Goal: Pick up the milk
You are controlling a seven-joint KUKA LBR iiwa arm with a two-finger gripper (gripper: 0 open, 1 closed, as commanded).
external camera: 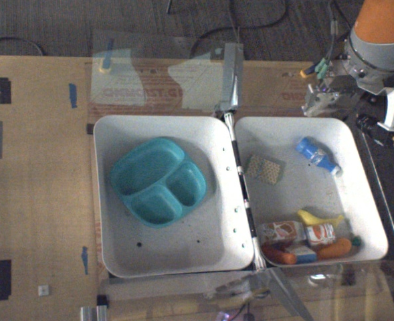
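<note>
White-and-red milk (320, 233) lies well below the hand (321, 101).

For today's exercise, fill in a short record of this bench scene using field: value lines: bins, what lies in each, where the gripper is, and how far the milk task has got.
left bin: holds a teal divided plate
right bin: holds a blue bottle, a small tan patterned square, and a cluster at its near edge
near-edge cluster: milk carton, small can, banana, carrot, some smaller items
gripper: above the right bin's far rim, apart from every item
task state: milk carton lies in the bin, not yet picked up
</note>
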